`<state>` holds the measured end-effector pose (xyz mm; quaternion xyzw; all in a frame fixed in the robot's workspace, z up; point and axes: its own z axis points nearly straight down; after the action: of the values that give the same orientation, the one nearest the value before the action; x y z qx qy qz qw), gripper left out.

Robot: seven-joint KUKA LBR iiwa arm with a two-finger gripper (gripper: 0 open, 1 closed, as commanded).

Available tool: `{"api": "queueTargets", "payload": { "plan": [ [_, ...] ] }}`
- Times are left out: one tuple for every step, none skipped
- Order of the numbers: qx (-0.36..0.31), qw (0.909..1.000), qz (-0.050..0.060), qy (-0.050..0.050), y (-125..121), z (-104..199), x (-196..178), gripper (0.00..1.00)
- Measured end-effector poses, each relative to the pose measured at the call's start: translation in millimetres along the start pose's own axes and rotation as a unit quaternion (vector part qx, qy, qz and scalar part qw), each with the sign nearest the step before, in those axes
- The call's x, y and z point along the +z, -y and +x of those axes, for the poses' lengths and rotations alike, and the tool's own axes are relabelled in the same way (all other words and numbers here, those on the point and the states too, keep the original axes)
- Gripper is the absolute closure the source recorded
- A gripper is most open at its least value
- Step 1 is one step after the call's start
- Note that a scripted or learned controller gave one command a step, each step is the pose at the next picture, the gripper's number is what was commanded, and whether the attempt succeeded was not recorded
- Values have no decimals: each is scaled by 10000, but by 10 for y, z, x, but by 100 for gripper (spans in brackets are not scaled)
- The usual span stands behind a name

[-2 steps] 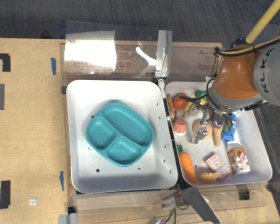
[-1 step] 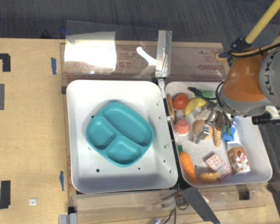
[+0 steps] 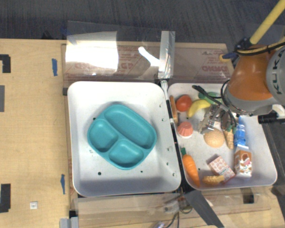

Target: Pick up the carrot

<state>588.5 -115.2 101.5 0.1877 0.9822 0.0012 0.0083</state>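
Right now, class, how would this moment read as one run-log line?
arm: over right bin | gripper: above the toy food, nothing seen held | carrot: lying at bin's near-left edge, untouched | step: pick not yet made

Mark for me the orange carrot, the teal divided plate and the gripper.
Orange carrot (image 3: 190, 169), camera view, middle of its body, by the right bin's left wall.
Teal divided plate (image 3: 122, 135), camera view, central ridge, in the left bin.
Gripper (image 3: 213, 121), camera view, between its fingertips, above the right bin.
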Motion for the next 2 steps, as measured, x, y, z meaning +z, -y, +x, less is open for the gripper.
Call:
{"api": "queueTargets", "payload": {
  "plan": [
    [-2963,9551,-1,-64,252,366,-434,100],
    [-764,9971,12,-53,153,628,-813,100]
  ]
}}
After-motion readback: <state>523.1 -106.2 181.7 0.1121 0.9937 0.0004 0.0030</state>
